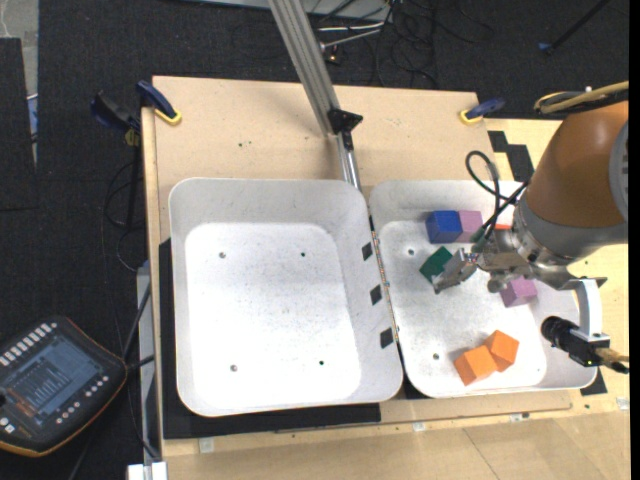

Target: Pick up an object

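Camera view shows you the jaws over the right bin [520, 373], just beside the green block [436, 262] — whether they stand apart or together you cannot tell; blue [443, 225], purple [519, 290] and two orange blocks [487, 356] lie nearby

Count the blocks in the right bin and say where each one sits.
6 visible: blue block and purple block at the far side, green block beside the end effector, pink block under the arm, two orange blocks near. The arm may hide more.
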